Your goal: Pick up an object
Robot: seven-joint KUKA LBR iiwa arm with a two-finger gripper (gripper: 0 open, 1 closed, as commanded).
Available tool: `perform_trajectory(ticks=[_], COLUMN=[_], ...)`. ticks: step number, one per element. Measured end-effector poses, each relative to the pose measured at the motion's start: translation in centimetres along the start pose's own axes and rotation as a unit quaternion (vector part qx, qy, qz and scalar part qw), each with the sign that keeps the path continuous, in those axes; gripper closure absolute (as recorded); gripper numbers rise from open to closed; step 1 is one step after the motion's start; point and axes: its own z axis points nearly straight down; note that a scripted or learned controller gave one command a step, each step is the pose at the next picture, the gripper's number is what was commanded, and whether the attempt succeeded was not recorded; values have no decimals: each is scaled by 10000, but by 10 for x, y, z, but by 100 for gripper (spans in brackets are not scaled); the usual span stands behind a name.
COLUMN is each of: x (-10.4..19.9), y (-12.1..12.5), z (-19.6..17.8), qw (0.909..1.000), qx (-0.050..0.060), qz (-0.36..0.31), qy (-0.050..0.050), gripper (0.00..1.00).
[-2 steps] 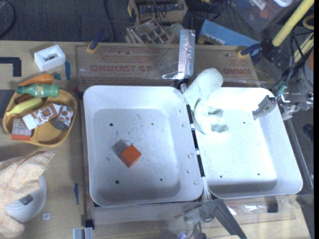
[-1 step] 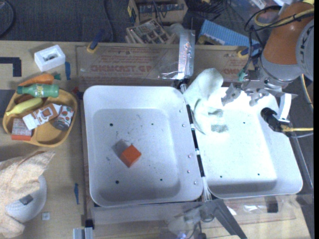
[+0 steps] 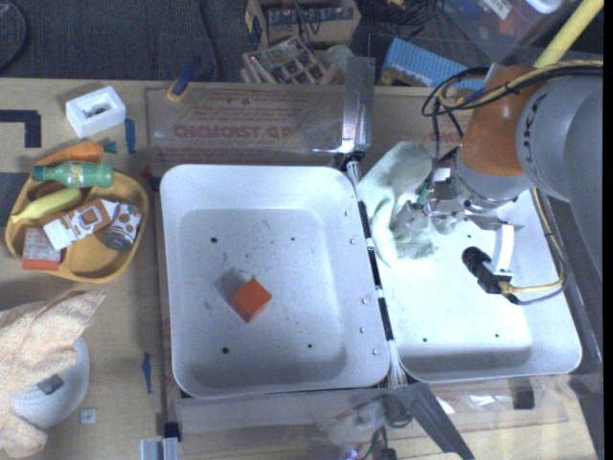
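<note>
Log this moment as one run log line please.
arm: over right bin | gripper: at pale cloth, grasp unconfirmed | orange block: left bin, untouched

two bins sit side by side. a block [image 3: 251,299] lies in the left bin [image 3: 192,199], near its middle. a cloth [image 3: 397,195] lies in the right bin [image 3: 536,338] (at its far left corner), under the gripper [image 3: 433,211].

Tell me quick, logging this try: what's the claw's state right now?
Claw: down in the right bin at the pale cloth; open or closed, or holding anything, cannot be told.
</note>
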Motion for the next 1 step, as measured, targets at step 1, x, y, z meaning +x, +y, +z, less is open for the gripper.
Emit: perform_trajectory(ticks=[1], x=[-1], y=[1], z=[-11], qw=[10000], qx=[-28], qz=[23], qy=[6], gripper=[100])
